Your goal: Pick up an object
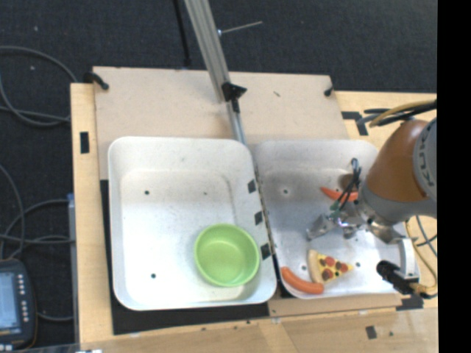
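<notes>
My gripper (329,225) hangs low over the middle of the right bin (294,169), with the grey and orange arm coming in from the right. A small orange-red carrot-like piece (334,193) lies just behind the gripper, partly hidden by the wrist. A toy pizza slice (326,266) rests in front of the gripper near the bin's front edge. Beside the slice, a red-orange sausage (300,281) lies along the front left corner. I see nothing held in the gripper.
The left bin (147,175) holds a green bowl (227,254) near its front right corner. A slanted metal pole (213,50) rises behind the bins, and its foot meets the divide between them.
</notes>
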You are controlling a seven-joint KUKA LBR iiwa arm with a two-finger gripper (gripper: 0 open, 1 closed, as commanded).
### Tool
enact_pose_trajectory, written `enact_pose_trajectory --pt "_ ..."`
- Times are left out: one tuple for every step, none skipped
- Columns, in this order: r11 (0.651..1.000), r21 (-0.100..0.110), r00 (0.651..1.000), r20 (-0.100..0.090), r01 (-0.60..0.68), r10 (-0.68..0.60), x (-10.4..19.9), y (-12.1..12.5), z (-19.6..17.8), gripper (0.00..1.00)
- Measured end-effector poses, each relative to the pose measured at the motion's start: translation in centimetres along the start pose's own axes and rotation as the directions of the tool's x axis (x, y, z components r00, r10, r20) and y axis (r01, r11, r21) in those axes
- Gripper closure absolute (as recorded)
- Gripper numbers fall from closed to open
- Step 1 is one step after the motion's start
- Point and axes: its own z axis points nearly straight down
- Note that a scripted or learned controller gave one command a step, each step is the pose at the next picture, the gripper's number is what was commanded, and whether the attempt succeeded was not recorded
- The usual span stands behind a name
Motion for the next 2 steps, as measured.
enact_pose_trajectory --pt "1.0 -0.006 1.0 -0.001 -0.004 0.004 0.0 0.2 -1.2 1.0" --pt "1.0 -0.01 1.0 0.0 0.006 -0.006 -0.6 0.6 -7.5 1.0"
